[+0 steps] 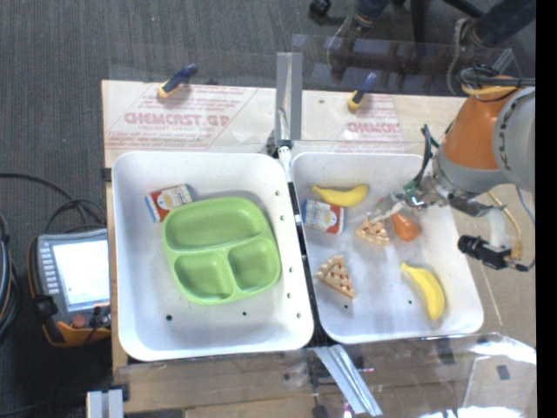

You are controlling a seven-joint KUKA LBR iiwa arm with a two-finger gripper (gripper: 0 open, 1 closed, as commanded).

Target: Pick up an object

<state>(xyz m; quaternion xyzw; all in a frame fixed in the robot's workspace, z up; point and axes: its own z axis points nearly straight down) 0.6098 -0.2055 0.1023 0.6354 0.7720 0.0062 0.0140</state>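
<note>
My gripper reaches in from the right and hangs low over the right bin. It sits just above an orange rounded object and a waffle wedge, close to both. Whether it touches either is unclear. A banana lies at the back of this bin, beside a small carton. A second waffle wedge and a second banana lie toward the front.
The left bin bears a green divided plate and a small red-and-white carton behind it. A ridge where the bin walls meet runs between the two bins. A teach pendant lies left of the bench.
</note>
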